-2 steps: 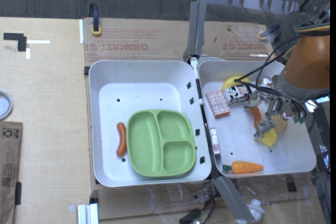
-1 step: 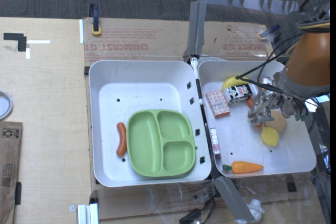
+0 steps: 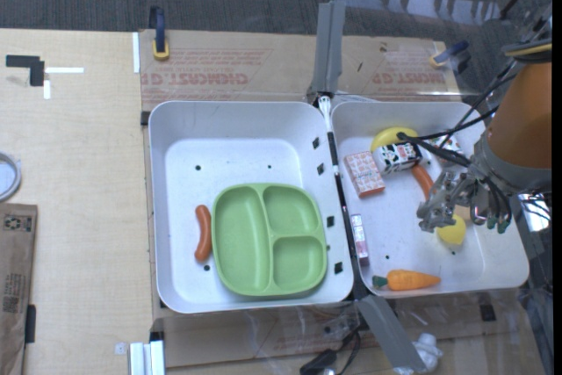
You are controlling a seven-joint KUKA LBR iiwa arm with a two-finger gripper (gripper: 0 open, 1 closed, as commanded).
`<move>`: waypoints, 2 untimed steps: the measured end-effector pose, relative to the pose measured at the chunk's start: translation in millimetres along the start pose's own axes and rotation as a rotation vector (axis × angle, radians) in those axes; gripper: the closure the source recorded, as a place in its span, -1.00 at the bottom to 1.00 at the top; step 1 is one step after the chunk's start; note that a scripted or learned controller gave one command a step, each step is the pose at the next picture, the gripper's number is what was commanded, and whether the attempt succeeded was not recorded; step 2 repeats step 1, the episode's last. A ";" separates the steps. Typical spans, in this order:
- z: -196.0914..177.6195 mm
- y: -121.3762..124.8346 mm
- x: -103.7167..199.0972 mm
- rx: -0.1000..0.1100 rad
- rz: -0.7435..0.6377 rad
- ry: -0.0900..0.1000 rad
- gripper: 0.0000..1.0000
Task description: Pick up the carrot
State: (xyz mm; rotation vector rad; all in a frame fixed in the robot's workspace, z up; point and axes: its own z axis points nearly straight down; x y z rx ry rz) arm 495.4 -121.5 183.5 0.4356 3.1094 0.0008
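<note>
Robotics lab, plywood bench (image 3: 70,145), clamped white bins (image 3: 167,189), trailing cables (image 3: 457,136)

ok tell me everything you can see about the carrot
The carrot is a small orange toy-like piece with a smooth, plastic look and a dark green stub at its left end. It lies flat on the floor of the right bin, near the front wall, lengthwise left to right with the tip pointing right. Nothing appears to touch it except the bin floor. The gripper hangs above and behind it, by a yellow piece, apart from the carrot.

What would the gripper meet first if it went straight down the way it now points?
Probably the yellow lemon-like toy just under the gripper, not the carrot, which lies nearer the right bin's front edge; depth is unclear.
</note>
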 end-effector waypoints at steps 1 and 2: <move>-8.1 78.4 30.5 0.000 0.129 0.001 1.00; -8.1 78.4 30.5 0.000 0.129 0.001 1.00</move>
